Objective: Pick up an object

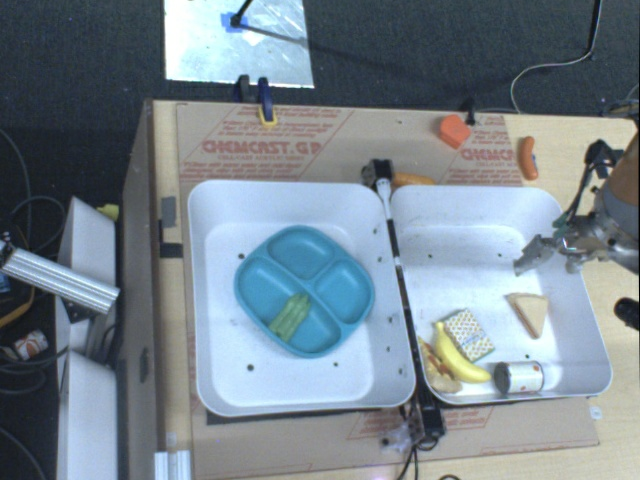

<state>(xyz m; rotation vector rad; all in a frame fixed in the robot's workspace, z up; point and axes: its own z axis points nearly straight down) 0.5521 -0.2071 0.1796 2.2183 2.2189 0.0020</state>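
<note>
The right white bin (480, 218) holds a yellow banana (458, 358), a small patterned box (468, 333), a silver can (518, 377) lying on its side and a tan bread wedge (529, 314). My gripper (535, 254) hangs over the right part of this bin, above and just behind the bread wedge, and I see nothing in it. The left white bin (225, 268) holds a blue divided plate (304, 288) with a green piece (290, 315) in its front compartment.
On the bench behind the bins lie an orange block (454, 131), an orange sausage shape (527, 158) and an orange item (412, 179) against the right bin's back rim. A black divider (396, 258) runs between the bins. A blue clamp (263, 94) grips the bench's back edge.
</note>
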